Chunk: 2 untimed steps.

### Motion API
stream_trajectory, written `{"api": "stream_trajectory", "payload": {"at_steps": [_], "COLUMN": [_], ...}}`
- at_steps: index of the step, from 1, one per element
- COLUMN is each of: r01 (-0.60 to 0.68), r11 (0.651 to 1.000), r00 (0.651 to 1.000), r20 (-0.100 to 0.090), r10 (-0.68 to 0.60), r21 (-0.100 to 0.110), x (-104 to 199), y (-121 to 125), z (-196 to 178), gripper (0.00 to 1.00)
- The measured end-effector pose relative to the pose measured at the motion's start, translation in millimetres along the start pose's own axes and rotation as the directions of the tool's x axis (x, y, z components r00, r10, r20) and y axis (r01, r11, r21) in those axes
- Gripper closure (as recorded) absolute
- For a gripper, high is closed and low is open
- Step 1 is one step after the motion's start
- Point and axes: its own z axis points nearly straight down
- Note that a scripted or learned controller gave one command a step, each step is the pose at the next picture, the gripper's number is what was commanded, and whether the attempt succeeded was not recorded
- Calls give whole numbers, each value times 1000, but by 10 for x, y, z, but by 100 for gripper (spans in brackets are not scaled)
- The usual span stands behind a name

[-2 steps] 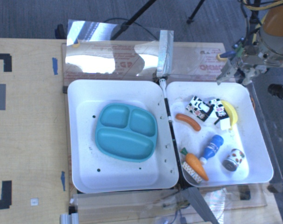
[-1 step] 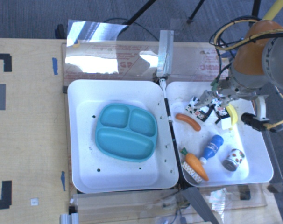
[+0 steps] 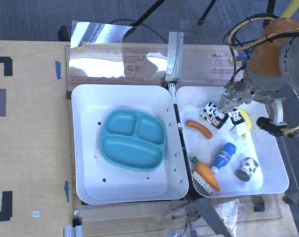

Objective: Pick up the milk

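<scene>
At the far left of the table (image 3: 26,132), bare tan surface carries only black corner marks and strips of blue tape; next comes the left bin (image 3: 83,102), which holds a teal divided plate (image 3: 133,138) lying flat near its centre. Across the dividing rims, the right bin (image 3: 275,181) contains the loose items: an orange sausage (image 3: 199,128) near the upper left, a carrot (image 3: 207,176) lying partly on a small brush (image 3: 203,183) at the lower left, a blue bottle with a white cap (image 3: 223,157) tilted beside them, and a small can (image 3: 246,169) on its side toward the lower right. The milk (image 3: 212,115), a small carton with black-and-white cow patches, lies in the upper part of this bin, between the sausage and a yellow banana (image 3: 243,120); its long axis appears to run diagonally from upper left to lower right. The gripper (image 3: 231,101) is directly above and just to the right of the carton, its tip at or very near the carton's right end. Whether the fingers are spread or closed cannot be told here, nor whether they touch the carton. Judged from this arrangement, the coming move turns on a short offset: the milk lies slightly down and to the left of the gripper, with the banana crowding its right side.
</scene>
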Motion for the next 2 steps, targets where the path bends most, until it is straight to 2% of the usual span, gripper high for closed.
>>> {"api": "stream_trajectory", "payload": {"at_steps": [1, 2], "r01": [0, -87], "r11": [1000, 996], "r00": [1000, 996], "r20": [0, 5], "r10": [0, 87], "r21": [0, -23], "x": [-1, 75], "y": [-1, 154], "z": [1, 264], "gripper": [0, 0]}}
